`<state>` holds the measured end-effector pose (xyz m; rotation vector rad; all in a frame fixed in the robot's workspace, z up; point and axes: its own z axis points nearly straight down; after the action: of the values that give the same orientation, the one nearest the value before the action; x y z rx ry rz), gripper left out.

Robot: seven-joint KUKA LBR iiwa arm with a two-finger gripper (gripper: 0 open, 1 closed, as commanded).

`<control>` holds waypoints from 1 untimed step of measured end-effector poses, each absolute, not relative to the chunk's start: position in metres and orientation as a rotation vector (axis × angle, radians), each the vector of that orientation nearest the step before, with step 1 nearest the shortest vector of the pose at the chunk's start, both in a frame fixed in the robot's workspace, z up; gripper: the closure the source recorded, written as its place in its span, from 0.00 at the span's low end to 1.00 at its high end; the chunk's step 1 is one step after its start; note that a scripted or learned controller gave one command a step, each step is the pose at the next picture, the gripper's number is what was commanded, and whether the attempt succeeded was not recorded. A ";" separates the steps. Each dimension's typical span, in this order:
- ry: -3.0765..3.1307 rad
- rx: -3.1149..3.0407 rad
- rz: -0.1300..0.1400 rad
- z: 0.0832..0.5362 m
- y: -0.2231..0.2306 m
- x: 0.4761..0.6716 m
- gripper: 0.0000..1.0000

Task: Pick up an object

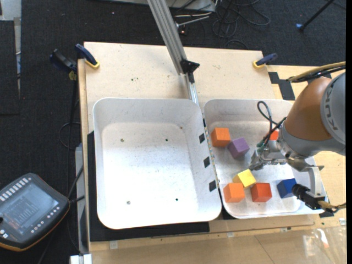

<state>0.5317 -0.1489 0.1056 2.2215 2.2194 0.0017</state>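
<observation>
The right bin [231,110] holds several small blocks: an orange cube [221,136], a purple cube [238,147], a yellow block [246,177], an orange block [234,192], a red-orange cube [261,192] and a blue cube [286,188]. My gripper [260,162] hangs low inside this bin, just right of the purple cube and above-right of the yellow block. The wrist body hides its fingertips. No block shows between the fingers.
The left bin [104,147] lies beside the right one, separated by a shared rim with black clips [209,161]. A slanted metal pole [168,26] rises from the back. A teach pendant [27,208] sits on the floor at lower left. Clamps [88,56] hold the board's corners.
</observation>
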 end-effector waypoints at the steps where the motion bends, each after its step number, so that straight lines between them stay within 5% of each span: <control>1: 2.221 2.215 0.004 0.150 -0.143 0.533 1.00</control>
<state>0.5327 -0.1431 0.1497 2.2148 2.2210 0.0042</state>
